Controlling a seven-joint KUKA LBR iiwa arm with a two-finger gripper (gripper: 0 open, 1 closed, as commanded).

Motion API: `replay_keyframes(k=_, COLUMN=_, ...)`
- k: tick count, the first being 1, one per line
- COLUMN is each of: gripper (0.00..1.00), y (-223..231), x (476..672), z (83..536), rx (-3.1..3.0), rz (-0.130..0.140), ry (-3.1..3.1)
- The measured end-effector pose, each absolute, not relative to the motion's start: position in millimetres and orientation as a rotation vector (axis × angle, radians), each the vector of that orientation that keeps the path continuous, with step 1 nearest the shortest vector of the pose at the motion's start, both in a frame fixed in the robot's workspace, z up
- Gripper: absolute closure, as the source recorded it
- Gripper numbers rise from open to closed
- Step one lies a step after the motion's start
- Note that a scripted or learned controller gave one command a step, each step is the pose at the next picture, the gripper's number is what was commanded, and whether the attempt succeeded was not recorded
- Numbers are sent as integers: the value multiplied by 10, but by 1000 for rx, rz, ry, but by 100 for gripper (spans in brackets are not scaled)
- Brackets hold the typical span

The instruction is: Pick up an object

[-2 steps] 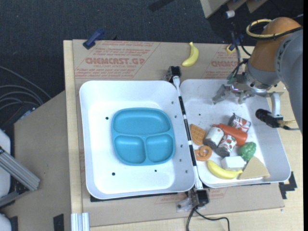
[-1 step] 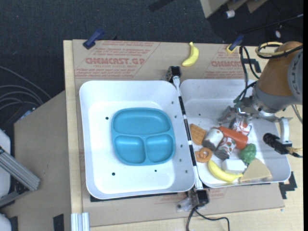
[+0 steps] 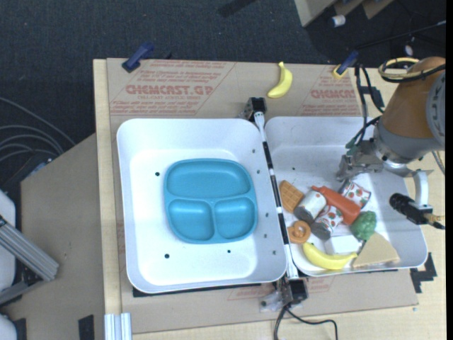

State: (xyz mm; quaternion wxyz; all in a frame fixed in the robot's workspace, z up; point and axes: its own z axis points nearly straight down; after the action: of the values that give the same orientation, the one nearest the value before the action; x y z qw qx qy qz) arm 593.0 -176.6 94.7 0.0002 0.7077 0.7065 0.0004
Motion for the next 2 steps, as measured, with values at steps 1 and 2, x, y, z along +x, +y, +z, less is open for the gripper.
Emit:
replay_keyframes(k=1, gripper=0, y=-1766, x=5929, z=947, rx=2223, rz=1, ry=2220)
replay_keyframes(k=2, gripper=100, y=-1767, x=5934, z=1047, rx=2222, rz=2, ry=2218)
